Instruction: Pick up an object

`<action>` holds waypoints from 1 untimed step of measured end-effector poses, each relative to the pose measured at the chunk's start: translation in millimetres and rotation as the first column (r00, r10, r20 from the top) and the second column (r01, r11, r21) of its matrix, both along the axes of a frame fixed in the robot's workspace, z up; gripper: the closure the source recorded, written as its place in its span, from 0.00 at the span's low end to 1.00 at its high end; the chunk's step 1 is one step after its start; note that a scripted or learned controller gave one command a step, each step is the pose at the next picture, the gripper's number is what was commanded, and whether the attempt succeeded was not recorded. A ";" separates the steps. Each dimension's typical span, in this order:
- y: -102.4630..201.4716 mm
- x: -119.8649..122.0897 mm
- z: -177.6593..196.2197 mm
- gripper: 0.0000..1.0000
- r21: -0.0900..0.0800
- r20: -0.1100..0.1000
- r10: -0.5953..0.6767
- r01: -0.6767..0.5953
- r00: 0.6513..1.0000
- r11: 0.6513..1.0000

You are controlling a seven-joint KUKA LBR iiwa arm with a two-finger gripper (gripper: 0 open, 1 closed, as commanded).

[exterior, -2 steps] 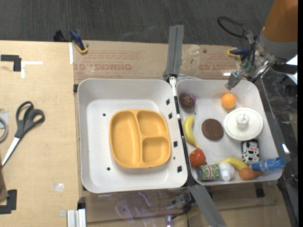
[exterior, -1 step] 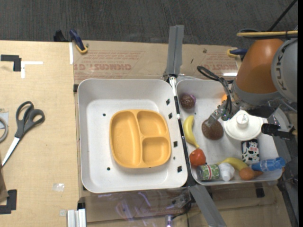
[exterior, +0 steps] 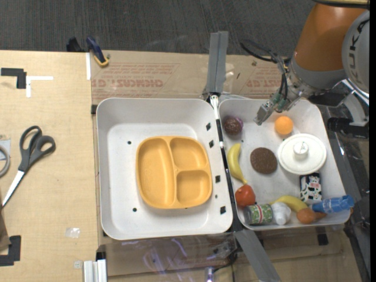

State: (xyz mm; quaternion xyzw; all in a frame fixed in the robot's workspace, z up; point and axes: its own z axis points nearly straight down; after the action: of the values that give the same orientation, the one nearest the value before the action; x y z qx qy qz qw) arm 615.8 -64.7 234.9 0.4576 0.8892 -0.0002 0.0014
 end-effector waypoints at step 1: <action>-69.5 -0.2 -97.6 1.00 0.000 -0.001 0.123 -0.123 0.992 0.992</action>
State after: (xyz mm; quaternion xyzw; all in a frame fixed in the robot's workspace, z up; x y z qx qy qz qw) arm 615.6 -134.2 137.3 0.4021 0.9156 -0.0004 0.0009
